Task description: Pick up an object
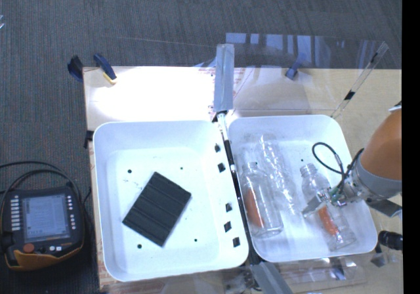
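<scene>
The right bin (pixel 289 123) holds several clear plastic bottles. A large one with an orange patch (pixel 260 207) lies along the bin's left side, and a crumpled clear one (pixel 272 158) lies behind it. A small clear bottle with an orange label (pixel 330 219) lies slanted at the right, its cap end (pixel 307 171) pointing to the back. My gripper (pixel 321 205) reaches in from the right and hangs low, right over this small bottle's middle. A black cable loop (pixel 328 155) curls behind the wrist. In the left bin lies a black ridged pad (pixel 157 209).
The left bin (pixel 108 155) sits beside the right one, with a row of black clips (pixel 228 207) along the shared wall. A teach pendant (pixel 41 220) rests off the bench at the left. A clear shield (pixel 295 73) stands behind the right bin.
</scene>
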